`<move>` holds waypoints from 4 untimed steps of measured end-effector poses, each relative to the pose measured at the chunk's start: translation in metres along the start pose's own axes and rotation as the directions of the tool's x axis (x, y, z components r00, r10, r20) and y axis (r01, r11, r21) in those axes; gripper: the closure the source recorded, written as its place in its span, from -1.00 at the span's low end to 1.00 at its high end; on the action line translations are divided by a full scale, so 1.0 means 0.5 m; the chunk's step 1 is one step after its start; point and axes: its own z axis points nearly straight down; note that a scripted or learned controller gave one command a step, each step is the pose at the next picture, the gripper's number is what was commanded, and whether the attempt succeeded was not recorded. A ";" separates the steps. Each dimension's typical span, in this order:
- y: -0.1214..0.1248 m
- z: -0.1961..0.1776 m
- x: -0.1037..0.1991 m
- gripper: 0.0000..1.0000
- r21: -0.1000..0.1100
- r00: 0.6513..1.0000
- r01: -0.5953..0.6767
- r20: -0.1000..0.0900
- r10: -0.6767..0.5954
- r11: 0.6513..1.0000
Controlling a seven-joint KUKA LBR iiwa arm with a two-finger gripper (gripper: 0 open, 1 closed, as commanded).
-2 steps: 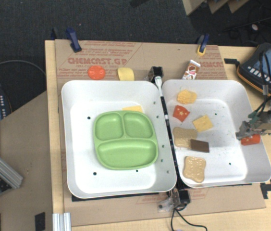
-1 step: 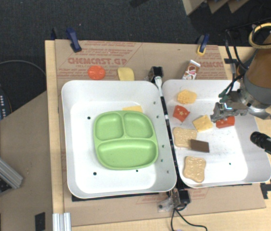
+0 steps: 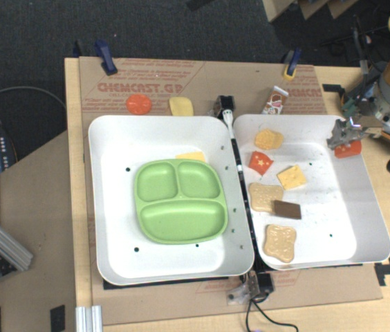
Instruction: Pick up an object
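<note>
Looking at your gripper (image 3: 342, 134), you've got a small red block (image 3: 348, 149) pinched at the right bin's (image 3: 361, 220) far-right corner.

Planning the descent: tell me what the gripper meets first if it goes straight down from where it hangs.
Probably the small red piece under the gripper, at the right bin's upper right rim. Depth is hard to judge.

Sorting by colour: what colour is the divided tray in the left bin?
Light green, clearest in the camera view.
</note>
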 end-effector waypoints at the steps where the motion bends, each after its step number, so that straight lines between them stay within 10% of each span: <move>1: 0.014 0.013 0.158 1.00 0.010 1.000 0.010 -0.010 -0.010 1.000; 2: -0.064 0.040 0.267 1.00 0.014 1.000 0.007 -0.009 -0.007 1.000; 3: -0.038 0.269 0.118 1.00 0.004 1.000 -0.004 -0.001 0.004 1.000; 4: -0.083 0.054 0.072 1.00 -0.001 1.000 -0.001 -0.002 0.001 1.000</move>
